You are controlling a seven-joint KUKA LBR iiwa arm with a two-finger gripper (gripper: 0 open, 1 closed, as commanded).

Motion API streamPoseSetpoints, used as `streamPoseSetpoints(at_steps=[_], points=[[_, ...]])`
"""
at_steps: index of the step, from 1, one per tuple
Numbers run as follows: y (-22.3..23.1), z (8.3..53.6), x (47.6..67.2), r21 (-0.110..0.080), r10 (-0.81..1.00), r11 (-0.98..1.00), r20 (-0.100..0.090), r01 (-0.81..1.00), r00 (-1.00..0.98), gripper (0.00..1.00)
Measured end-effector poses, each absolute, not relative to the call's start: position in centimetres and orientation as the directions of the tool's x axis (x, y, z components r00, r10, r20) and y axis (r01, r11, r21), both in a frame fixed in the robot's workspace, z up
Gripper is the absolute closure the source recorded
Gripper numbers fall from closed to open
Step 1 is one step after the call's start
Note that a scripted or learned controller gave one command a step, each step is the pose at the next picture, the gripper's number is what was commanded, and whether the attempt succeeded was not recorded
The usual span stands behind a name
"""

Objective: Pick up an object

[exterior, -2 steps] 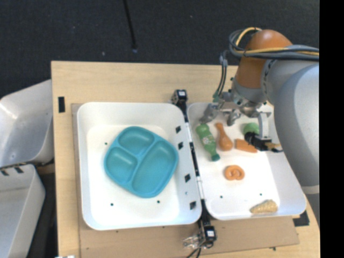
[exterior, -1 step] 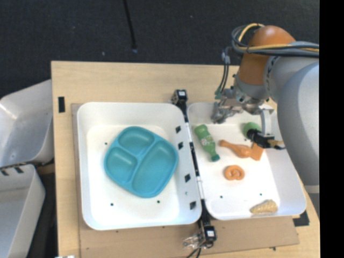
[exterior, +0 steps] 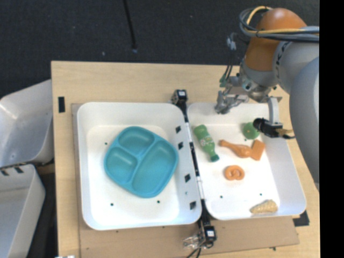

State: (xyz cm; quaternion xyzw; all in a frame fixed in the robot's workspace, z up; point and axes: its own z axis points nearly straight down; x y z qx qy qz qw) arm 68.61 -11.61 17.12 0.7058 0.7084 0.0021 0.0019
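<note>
The gripper (exterior: 224, 105) hovers over the back of the right bin (exterior: 285, 198); its fingers look pinched close with nothing between them. The likely target, a green bottle (exterior: 206, 142), lies on its side just beside the bin divider (exterior: 189, 155), so a descent could strike that wall or roll it. Its label is unreadable.
</note>
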Motion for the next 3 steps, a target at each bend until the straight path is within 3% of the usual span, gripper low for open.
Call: streamPoseSetpoints(at_steps=[2, 3], points=[[-11.6, 24.9, 68.6, 0.005, 1.000, 0.007, -0.001, 1.000, -0.007, 1.00], [-6.8, 23.8, 67.7, -0.001, 1.000, 0.005, 0.000, 1.000, -0.005, 1.00]])
